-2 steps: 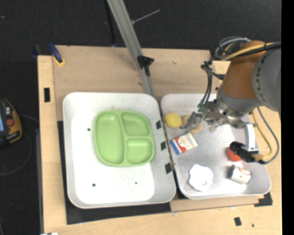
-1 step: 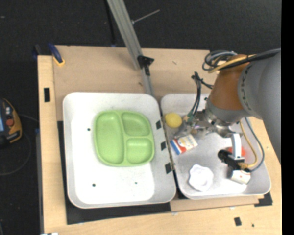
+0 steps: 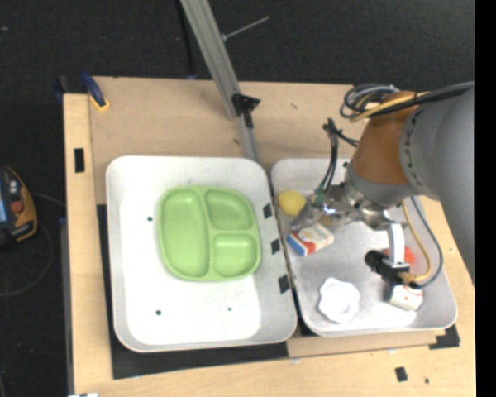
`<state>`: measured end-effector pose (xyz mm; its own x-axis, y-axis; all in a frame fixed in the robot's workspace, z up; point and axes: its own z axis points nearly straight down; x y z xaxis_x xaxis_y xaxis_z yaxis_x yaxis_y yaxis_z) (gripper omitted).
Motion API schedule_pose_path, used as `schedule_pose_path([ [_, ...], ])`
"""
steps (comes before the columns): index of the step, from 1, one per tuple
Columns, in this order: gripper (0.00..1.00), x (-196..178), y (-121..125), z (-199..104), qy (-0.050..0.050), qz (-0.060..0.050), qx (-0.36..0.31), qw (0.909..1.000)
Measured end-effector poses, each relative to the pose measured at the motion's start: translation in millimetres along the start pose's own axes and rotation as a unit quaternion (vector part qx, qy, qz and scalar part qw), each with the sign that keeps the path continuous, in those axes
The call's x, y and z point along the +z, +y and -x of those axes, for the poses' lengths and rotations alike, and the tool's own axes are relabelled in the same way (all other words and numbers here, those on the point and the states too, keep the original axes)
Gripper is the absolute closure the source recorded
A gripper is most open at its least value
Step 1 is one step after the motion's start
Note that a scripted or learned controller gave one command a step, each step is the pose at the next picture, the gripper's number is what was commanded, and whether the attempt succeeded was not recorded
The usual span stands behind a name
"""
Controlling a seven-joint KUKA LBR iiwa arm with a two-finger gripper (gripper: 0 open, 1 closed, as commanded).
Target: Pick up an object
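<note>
The end effector (image 3: 324, 209) hangs low in the right bin (image 3: 442, 300); whether it is open or closed, I cannot tell. Just beside it lies a yellow ball (image 3: 291, 203), and directly below it a small red and white box (image 3: 312, 240). Further below rests a white crumpled object (image 3: 339, 298) (shape unclear). The left bin (image 3: 132, 304) holds a green divided plate (image 3: 208, 232), well apart from the end effector.
</note>
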<state>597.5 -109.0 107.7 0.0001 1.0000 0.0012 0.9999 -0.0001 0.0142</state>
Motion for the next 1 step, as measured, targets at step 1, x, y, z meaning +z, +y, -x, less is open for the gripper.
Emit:
schedule_pose_path([
  [1,1.00,-4.8,-3.6,1.3,-0.001,-0.005,0.001,1.0000],
])
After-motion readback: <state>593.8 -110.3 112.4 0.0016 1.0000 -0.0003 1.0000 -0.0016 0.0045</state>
